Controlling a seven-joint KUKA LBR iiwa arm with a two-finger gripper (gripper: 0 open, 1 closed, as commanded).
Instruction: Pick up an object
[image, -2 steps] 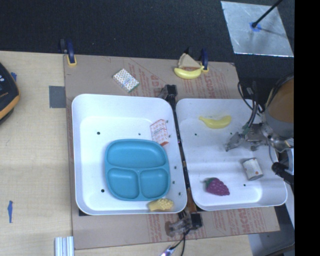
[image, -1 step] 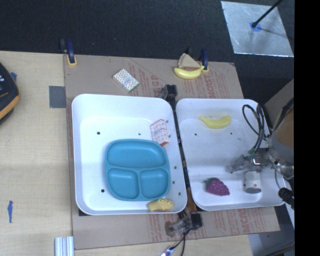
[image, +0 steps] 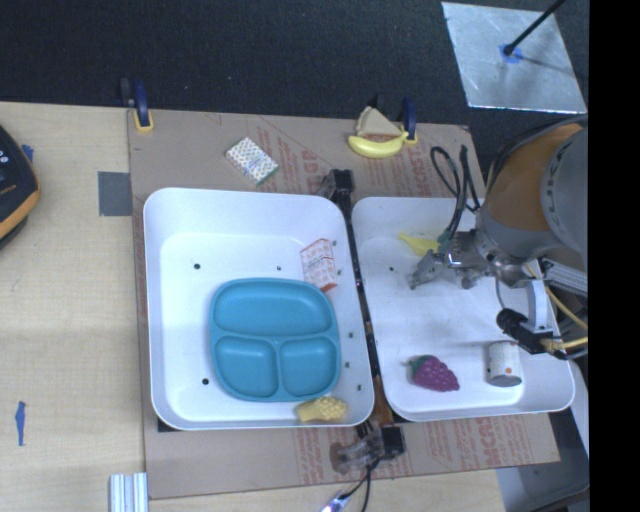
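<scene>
nothing is being held yet: the gripper (image: 422, 275) is being hovered in the right bin (image: 400, 395), fingers seemingly spread, just beside a yellow piece (image: 418, 242); the grape bunch (image: 434, 373) is lying untouched nearer.

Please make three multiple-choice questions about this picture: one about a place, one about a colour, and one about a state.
1. Where is the blue divided tray?
A. in the left bin
B. in the right bin
C. on the cardboard outside the bins

2. What colour is the grape bunch in the right bin?
A. green
B. purple
C. orange

3. How does the gripper stand?
A. over the left bin, holding the tray
B. outside both bins
C. over the right bin, with nothing seen between its fingers

Answers: 1 A, the tray lies inside the left bin. 2 B, the bunch is purple. 3 C, it hangs above the right bin's floor, near a yellow piece.
</scene>
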